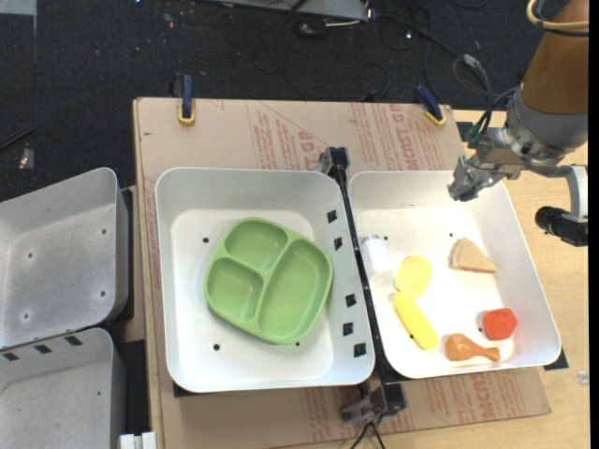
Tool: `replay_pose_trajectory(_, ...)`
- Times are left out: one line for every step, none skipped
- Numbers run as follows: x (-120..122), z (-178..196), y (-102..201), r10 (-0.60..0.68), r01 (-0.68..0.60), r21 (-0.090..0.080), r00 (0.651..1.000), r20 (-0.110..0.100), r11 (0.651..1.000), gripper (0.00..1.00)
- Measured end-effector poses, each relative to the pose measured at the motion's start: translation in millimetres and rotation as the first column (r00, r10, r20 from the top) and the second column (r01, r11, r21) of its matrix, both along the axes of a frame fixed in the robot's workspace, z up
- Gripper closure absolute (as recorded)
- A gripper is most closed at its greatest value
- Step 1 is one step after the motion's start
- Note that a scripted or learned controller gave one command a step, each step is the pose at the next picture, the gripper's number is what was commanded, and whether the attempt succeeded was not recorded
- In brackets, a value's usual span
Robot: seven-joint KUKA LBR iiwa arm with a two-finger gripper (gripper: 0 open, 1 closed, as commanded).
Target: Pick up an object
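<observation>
End effector: over right bin far rim, grip state indiscernible. Right bin: banana, tomato. Left bin: green divided plate.

Plate in L bin, toy foods in R bin

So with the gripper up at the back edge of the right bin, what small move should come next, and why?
Probably ease the gripper forward and down toward the tan wedge-shaped toy slice: it is the nearest object and lies apart from the others.
</observation>
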State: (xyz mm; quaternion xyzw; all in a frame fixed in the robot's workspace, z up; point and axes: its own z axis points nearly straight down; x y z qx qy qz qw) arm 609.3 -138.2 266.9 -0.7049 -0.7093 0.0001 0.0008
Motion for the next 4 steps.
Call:
replay_pose_trajectory(-16,3,46,0.0,0.0,0.0,1.0,0.0,1.0,1.0)
replay_pose_trajectory(-47,0,95,0.0,0.0,0.0,1.0,-0.001,1.0,1.0)
replay_pose_trajectory(-61,-1,145,0.0,0.0,-0.001,1.0,-0.001,1.0,1.0)
replay_pose_trajectory(-82,-3,192,0.001,-0.001,0.0,1.0,-0.001,1.0,1.0)
